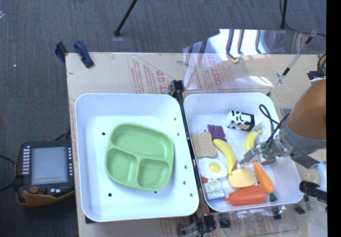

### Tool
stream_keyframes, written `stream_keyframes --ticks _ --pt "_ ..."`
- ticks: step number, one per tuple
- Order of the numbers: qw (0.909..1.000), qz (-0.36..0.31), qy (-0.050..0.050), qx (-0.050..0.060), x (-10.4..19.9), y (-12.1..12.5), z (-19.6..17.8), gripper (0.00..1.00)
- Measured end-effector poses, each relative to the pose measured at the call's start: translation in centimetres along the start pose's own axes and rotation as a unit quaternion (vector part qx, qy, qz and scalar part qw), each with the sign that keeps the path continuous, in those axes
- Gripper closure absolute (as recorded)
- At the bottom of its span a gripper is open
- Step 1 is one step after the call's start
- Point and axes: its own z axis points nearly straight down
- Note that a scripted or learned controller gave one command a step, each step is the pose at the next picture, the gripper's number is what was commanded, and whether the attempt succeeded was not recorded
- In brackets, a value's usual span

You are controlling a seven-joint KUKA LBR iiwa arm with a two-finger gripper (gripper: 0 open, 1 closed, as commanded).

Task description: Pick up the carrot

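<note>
The carrot (pixel 263 177) is orange with a small green tip. It lies at a slant in the right bin (pixel 195 104), near its front right corner. My gripper (pixel 254 156) hangs just above the carrot's upper end, reaching in from the right under the grey and orange arm (pixel 310 119). It sits between the carrot and a small yellow banana (pixel 251 139). Nothing can be seen held in it.
Around the carrot lie a yellow wedge (pixel 241 178), an orange-red bottle (pixel 246 196), a large banana (pixel 226 154), a fried egg (pixel 212 167), a bread slice (pixel 203 144), purple grapes (pixel 216 131) and a black-and-white piece (pixel 241 119). The left bin (pixel 90 111) holds a green divided plate (pixel 139 156).
</note>
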Motion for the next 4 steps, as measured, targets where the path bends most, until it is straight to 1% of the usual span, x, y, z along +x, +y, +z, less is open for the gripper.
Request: stream_keyframes --ticks 1,2,3,4 --pt "1.0 0.003 0.001 0.004 -0.1 -0.2 -0.6 1.0" --pt "0.9996 0.025 0.001 0.011 7.9 -1.8 -3.8 1.0" --pt "0.9925 0.122 -0.001 0.011 6.6 -0.2 -5.4 1.0" --pt "0.983 0.183 -0.001 0.012 7.6 -2.0 -5.4 1.0"
